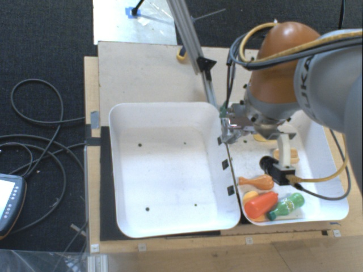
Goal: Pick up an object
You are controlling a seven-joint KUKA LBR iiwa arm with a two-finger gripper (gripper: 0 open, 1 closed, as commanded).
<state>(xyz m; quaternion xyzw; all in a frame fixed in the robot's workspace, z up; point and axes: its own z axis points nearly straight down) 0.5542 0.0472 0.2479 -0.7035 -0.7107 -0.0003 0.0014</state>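
Note:
My gripper hangs low over the near-left part of the right bin, close to the divider between the two bins. The orange-banded wrist covers much of it from above. At the bin's front lie an orange drumstick-shaped toy, a red-orange pepper, a green bottle and a small yellow piece. Part of a pale yellow object peeks out from under the wrist. Nothing shows between the gripper's parts.
The left bin is a shallow white tray beside the right one. A grey pole slants across the back of the bench. Cables lie on the dark floor at the left.

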